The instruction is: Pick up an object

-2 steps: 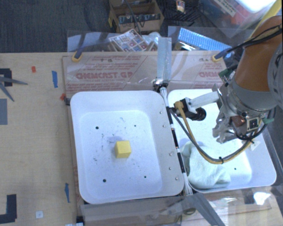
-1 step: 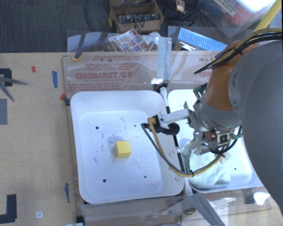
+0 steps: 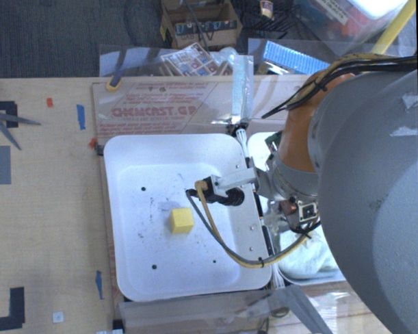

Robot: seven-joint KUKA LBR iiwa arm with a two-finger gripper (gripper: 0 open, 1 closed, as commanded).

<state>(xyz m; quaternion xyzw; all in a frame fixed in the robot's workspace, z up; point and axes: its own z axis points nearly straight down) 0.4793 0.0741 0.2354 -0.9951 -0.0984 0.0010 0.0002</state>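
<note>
A small yellow cube (image 3: 182, 221) lies near the middle of the left white bin (image 3: 127, 172). My gripper (image 3: 274, 219) hangs under the grey arm over the divider between the two bins, to the right of the cube and well apart from it. The wrist and its orange band (image 3: 295, 143) cover most of the gripper. Nothing shows held in it.
The arm hides most of the right bin (image 3: 257, 144); a white crumpled thing (image 3: 309, 259) shows in its near part. A clear plastic sheet (image 3: 166, 109) lies behind the bins. Black marks and blue tape strips dot the wooden bench at left.
</note>
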